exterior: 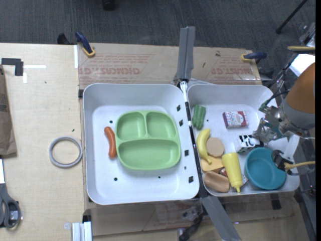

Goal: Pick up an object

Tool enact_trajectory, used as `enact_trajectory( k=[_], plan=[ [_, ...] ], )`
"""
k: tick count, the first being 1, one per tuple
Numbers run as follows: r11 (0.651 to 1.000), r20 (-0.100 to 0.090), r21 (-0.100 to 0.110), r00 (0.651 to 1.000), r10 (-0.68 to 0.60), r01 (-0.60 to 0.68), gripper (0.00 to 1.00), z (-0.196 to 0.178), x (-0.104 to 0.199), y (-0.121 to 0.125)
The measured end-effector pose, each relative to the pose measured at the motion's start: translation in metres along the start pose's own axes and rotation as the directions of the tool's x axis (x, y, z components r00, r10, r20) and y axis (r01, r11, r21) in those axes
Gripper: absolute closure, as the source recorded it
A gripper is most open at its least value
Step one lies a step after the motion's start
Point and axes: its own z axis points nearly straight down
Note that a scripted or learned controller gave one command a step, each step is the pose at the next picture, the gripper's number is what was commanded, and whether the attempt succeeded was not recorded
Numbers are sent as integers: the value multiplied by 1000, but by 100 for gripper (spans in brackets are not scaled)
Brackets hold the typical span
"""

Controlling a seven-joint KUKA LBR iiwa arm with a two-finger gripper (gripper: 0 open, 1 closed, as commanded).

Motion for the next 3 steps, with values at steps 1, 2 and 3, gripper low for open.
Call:
enact_trajectory(
  k=[1,2,3],
  plan=[
    [946,1,31,946,-324,324,100,-74,7,28],
    [992,5,12,992,-130,129,100,-14,-1,-21],
    [992,6,19,992,-128,128,0,-11,-2,-23]
  ],
)
